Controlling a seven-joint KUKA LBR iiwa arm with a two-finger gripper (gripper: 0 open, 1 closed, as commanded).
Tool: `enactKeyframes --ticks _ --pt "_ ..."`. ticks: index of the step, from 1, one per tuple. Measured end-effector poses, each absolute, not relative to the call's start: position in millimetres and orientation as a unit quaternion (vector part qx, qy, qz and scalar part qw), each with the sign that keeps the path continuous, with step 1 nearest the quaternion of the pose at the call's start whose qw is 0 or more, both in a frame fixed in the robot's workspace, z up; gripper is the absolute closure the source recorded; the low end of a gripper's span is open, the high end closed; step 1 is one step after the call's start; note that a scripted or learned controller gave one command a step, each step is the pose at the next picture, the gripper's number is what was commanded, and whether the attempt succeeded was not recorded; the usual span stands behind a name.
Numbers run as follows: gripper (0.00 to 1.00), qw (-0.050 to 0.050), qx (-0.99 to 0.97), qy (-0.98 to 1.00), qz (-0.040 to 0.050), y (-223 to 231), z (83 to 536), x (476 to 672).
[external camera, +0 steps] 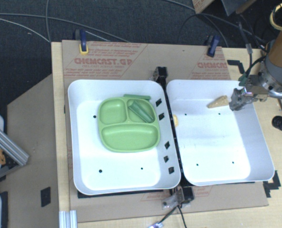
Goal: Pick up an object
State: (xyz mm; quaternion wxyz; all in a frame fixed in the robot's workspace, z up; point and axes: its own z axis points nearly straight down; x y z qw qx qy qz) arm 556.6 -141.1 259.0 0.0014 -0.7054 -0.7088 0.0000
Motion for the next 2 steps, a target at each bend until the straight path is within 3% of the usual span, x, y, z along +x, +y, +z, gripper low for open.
enactKeyframes --ticks 2 --pt "1.00 0.001 -0.705 -0.709 -0.0004 -39 243 588.8"
